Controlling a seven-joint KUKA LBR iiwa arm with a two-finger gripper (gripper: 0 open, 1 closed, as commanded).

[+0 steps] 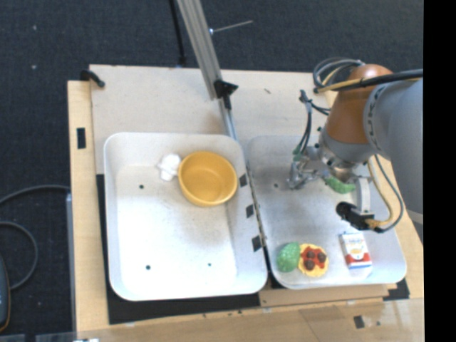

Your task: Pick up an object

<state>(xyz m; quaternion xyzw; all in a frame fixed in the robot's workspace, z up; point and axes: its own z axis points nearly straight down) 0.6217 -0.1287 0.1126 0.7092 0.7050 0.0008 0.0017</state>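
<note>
Overhead view of the bench. The gripper (303,174) hangs low over the right bin (274,212); whether it is released or clenched cannot be told. A green object (340,185) lies just beside it. At the bin's near edge sit a green-and-red toy (302,258) and a small carton (355,251). The left bin (178,262) holds a yellow bowl (207,178) touching a white object (169,165).

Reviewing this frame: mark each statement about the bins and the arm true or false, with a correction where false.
1. The yellow bowl sits in the left bin. True.
2. A small white object touches the bowl's left side. True.
3. The small carton lies in the left bin. False: it lies in the right bin, near the front right corner.
4. The gripper hangs over the left bin. False: it is over the right bin.
</note>
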